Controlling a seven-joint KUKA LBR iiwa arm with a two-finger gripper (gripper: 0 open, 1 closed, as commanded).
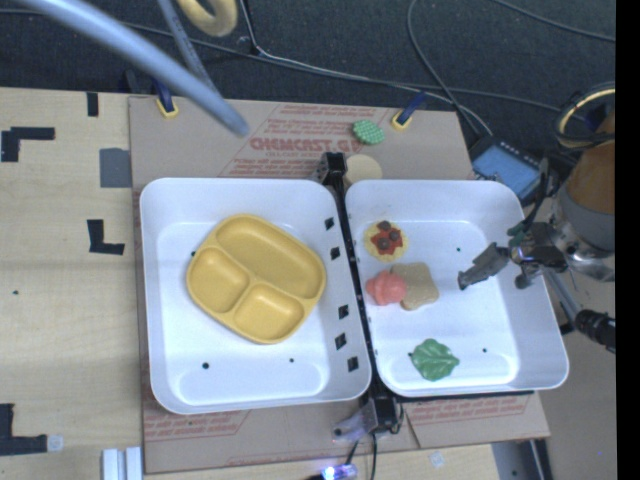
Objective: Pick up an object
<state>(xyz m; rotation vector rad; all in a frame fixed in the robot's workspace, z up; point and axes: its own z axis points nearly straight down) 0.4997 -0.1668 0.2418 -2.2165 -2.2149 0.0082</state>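
Note:
The right bin point(500, 203) holds a small round pizza-like piece point(385, 239), a pink lump point(385, 288) touching a beige bread-like piece point(418, 286), and a green leafy piece point(433, 359) near the front. My gripper point(500, 272) hangs over the right side of this bin, to the right of the beige piece and apart from it. Its two dark fingers are spread open with nothing between them. The arm's orange band point(592, 178) is at the right edge.
In the left bin point(165, 368) lies a yellow divided plate point(256, 277). Behind the bins, a green dotted piece point(367, 131) and a beige disc point(363, 168) rest on the cardboard. A grey pole point(130, 43) crosses the top left, and cables run along the back.

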